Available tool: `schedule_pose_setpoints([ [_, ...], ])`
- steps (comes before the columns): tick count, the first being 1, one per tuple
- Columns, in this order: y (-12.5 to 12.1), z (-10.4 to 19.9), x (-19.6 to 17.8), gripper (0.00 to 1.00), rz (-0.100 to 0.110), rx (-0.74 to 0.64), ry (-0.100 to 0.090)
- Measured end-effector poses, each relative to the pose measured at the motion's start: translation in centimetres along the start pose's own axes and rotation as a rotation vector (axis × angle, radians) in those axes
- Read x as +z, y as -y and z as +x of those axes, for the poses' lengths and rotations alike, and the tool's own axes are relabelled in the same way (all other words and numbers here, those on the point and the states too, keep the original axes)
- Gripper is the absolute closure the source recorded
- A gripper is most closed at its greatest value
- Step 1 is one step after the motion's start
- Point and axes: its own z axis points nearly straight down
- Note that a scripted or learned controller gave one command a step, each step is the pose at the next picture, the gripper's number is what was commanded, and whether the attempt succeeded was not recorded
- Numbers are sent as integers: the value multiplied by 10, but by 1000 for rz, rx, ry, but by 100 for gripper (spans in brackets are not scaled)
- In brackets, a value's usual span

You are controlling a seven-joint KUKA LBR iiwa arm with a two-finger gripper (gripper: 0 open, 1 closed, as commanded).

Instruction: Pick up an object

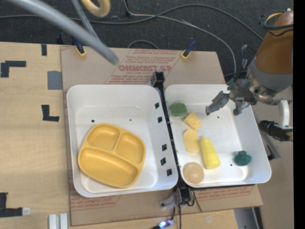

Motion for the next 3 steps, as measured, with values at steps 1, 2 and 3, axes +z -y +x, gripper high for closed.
schedule_pose_setpoints([
  [1, -2, 0, -6, 0, -11, -3, 2],
  [2, -11, -4, 49, 0, -7, -3, 2],
  [3, -4, 3, 109, 0, -6, -3, 1],
])
